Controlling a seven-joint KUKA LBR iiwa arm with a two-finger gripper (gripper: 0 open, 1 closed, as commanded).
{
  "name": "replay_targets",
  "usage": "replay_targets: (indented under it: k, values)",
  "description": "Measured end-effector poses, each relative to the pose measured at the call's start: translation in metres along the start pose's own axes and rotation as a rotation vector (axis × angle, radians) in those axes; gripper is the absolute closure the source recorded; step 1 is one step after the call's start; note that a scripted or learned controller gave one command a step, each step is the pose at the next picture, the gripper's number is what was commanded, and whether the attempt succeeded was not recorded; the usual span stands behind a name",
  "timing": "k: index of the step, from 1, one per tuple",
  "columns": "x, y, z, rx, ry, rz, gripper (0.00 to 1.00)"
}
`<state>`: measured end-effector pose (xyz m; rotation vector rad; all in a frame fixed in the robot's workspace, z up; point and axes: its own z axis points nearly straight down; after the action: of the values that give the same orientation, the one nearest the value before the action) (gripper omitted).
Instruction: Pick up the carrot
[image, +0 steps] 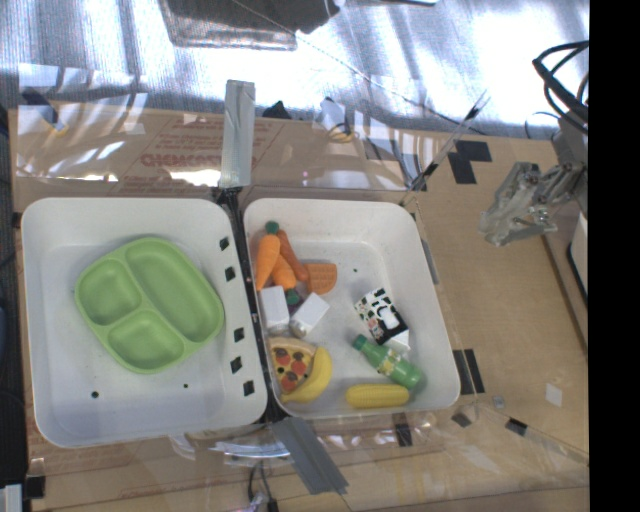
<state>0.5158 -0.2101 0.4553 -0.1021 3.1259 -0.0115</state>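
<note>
Carrot (267, 258) is lying in the right bin (420, 300) against its left wall, touching further orange pieces beside it. Gripper (497, 228) is hanging over the bench (500, 320), well apart to the right of both bins; I cannot tell its state. Green divided plate (148, 303) is sitting in the left bin (50, 330).

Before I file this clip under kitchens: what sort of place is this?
Probably a robot lab bench, not a kitchen: two white bins, toy food like the carrot and banana, and an end effector at the right.
</note>
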Motion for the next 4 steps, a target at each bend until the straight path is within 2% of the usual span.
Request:
replay_targets:
  k: [1, 2, 3, 4]
  values:
    - [0.036, 0.004, 0.144, -0.012, 0.024, 0.020, 1.00]
    - [0.035, 0.004, 0.140, -0.008, 0.015, 0.019, 0.00]
    - [-0.001, 0.002, 0.224, -0.008, 0.020, 0.255, 0.00]
    - [-0.003, 0.003, 0.214, -0.007, 0.019, 0.247, 1.00]
